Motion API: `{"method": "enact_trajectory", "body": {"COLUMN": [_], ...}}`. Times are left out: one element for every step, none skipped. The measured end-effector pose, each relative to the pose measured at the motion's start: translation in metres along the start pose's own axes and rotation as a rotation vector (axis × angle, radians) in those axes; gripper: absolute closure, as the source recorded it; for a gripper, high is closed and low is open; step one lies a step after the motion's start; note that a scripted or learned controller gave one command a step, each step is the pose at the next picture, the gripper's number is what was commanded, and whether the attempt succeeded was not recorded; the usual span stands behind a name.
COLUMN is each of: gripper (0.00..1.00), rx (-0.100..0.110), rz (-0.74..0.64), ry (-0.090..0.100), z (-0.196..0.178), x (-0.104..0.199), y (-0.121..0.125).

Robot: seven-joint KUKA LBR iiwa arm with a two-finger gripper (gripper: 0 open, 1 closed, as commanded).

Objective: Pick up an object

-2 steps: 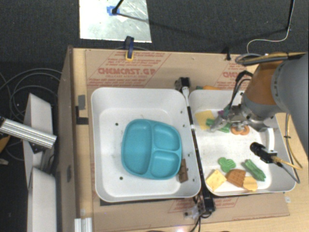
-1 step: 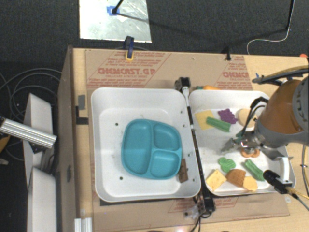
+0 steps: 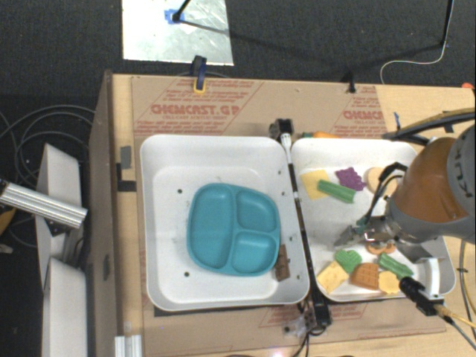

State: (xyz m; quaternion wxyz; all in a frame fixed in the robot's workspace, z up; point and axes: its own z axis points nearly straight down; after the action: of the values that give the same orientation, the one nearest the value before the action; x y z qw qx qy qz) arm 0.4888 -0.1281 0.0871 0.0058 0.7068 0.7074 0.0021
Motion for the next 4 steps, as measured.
{"method": "enact_trajectory", "body": {"gripper": [0.00,0.00,0.00,0.00], "rx": [0.002,0.001,0.012,0.006], "rz": [-0.003,-0.008,0.002,-0.006], "ry": [0.002,0.003,0.004,0.004], "z": [-0.083,-0.080,-0.018,0.003], "x": [-0.010,-0.005,-0.044,-0.001], "y": [0.024,0.118,0.130,0.151]}}
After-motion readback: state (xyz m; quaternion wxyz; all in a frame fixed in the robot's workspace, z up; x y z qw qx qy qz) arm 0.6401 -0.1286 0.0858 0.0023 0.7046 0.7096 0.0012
